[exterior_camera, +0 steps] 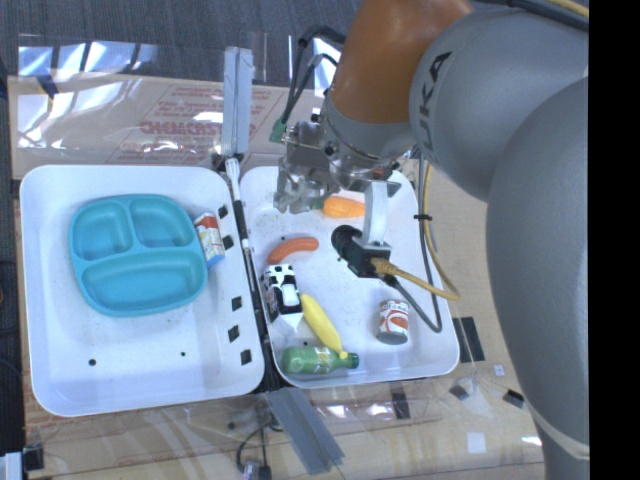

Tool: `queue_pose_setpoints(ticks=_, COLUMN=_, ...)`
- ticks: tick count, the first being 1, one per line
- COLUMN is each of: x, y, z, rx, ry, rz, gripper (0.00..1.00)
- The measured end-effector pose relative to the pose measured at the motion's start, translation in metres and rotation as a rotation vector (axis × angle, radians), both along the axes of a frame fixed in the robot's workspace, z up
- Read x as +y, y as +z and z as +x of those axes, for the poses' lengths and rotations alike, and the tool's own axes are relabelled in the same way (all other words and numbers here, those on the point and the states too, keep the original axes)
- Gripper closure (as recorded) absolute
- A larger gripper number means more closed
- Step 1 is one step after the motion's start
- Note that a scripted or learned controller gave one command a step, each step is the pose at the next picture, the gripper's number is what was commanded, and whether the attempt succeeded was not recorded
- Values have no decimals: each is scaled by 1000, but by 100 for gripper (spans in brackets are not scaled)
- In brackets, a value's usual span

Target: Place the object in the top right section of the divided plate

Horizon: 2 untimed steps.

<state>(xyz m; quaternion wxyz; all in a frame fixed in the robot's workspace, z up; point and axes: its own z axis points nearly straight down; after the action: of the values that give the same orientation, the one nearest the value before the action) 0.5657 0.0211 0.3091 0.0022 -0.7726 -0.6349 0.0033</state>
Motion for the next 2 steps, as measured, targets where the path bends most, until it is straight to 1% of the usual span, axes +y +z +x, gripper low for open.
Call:
queue_pose_setpoints(ticks=1, x=5, y=-68, z=-13, rx=-1, ry=66, rz=0, gripper=100)
queue_pose_setpoints(ticks=2, x=37, y=-119, z=-75, rx=-2, ry=502, rz=4, gripper=100)
